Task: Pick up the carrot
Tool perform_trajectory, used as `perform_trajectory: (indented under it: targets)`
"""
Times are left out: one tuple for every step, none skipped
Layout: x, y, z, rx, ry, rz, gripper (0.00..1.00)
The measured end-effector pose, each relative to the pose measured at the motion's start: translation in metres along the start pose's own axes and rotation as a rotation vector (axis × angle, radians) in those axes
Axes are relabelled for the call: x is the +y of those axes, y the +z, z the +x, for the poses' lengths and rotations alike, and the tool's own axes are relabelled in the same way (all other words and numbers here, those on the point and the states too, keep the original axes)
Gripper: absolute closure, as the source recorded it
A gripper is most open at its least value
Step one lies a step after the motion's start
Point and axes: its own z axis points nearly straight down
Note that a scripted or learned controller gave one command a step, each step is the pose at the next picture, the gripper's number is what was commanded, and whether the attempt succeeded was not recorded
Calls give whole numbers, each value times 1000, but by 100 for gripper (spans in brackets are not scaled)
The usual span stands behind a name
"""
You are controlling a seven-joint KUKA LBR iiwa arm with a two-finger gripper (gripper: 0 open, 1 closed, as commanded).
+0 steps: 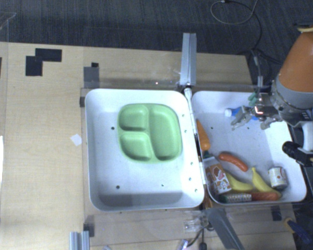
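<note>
Nearest, front of R bin [297, 194]: small carton [217, 178], two bananas [240, 183], sausage [233, 161], tin can [277, 177], all bunched close. L bin [94, 139]: green 3-compartment plate [149, 132] lying centre. Carrot [202, 135] in R bin, hard against L wall by the divider, long axis running near-to-far, slightly slanted; tip direction unclear. Farther back, gripper [249, 114] low over R bin's rear, fingers spread apart, gripping nothing, well apart from carrot. Small white-blue item beside it, too blurred to ID.
</note>
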Motion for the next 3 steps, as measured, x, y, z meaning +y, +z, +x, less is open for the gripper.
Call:
perform_trajectory:
  targets:
    - [-11, 102, 7, 1, 505, 3, 0]
    - [-38, 150, -4, 4, 644, -8, 0]
    - [-35, 138, -3, 7, 644, -14, 100]
